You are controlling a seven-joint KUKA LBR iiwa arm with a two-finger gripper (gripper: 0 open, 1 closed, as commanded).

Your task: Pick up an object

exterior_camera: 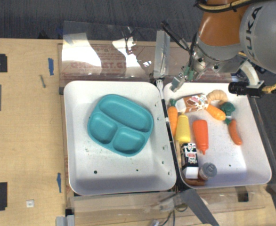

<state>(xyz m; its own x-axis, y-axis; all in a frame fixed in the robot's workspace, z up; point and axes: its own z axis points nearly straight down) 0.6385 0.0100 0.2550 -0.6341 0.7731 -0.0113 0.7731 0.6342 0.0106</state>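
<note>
A teal divided plate (121,124) lies in the left white bin (77,173) on the wooden bench (22,126).

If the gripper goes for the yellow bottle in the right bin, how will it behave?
The yellow bottle looks rounded and lies on its side, so it may roll when nudged. It seems smooth plastic, possibly slippery. An orange bottle lies close beside it, so fingers could bump that.

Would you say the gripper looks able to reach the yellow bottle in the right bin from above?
Probably yes: the yellow bottle lies uncovered, though carrots and flank it closely. The gripper hangs near the bin's far left corner.
</note>
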